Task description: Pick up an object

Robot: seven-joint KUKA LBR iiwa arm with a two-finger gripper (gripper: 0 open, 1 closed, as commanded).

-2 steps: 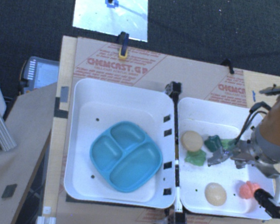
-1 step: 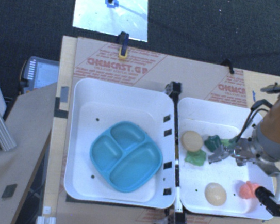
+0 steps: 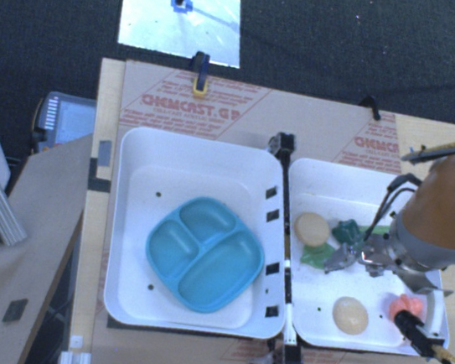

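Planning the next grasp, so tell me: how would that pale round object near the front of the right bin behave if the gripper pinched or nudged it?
The pale round object looks smooth and domed, so it may roll or slip sideways.

Blue divided plate (image 3: pixel 204 252) in left bin (image 3: pixel 142 156), pincer (image 3: pixel 340 259) over green items (image 3: pixel 347 232) in right bin (image 3: pixel 338 178)

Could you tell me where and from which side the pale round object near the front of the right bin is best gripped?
The pale round object lies alone on the floor of the right bin, with bare white around it. It looks like a smooth low dome, so I would bring the hand straight down from above and close across its widest middle. The pink item at its right probably leaves room.
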